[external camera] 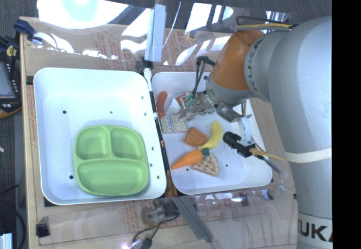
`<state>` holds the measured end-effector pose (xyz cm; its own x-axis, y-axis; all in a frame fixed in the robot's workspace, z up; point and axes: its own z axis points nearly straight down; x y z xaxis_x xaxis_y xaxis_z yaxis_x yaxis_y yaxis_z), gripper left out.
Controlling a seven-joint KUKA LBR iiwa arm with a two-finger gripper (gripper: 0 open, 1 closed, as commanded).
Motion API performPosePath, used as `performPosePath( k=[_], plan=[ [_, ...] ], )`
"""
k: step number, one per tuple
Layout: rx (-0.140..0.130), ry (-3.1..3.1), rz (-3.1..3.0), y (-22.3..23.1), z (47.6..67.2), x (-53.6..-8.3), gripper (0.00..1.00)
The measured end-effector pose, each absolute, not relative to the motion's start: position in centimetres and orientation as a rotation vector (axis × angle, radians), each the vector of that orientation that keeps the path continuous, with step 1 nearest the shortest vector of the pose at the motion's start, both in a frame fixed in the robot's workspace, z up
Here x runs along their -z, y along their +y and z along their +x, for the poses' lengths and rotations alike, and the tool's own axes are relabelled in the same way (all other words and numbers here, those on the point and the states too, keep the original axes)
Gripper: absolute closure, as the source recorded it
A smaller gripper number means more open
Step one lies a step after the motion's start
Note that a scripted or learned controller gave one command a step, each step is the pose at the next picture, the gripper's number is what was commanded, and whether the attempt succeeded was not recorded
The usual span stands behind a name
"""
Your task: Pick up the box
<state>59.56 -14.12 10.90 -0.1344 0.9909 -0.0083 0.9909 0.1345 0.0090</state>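
Note:
The box (174,124), small with a pale speckled pattern, lies flat in the right bin (254,177) close to its left wall. My gripper (190,107) is low in the same bin, just up and right of the box. The grey arm with its orange band reaches in from the right and hides the back of the bin.
Around the box lie a red sausage (162,102), an orange wedge (195,137), a banana (214,135), a carrot (186,159) and a waffle slice (206,166). The left bin (56,90) holds a green divided plate (111,160).

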Motion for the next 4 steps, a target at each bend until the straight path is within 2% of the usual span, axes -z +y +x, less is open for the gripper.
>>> performPosePath(
  k=[1, 2, 3, 4],
  plan=[
    [-0.001, 2.358, 2.058, -14.1, 59.6, -10.9, 0.0],
    [0.023, 2.444, 2.028, -16.4, 64.8, -9.2, 0.0],
    [0.052, 2.518, 1.912, -15.2, 64.7, -9.4, 0.0],
    [0.031, 2.572, 1.86, -17.1, 64.9, -9.3, 0.0]
  ],
)
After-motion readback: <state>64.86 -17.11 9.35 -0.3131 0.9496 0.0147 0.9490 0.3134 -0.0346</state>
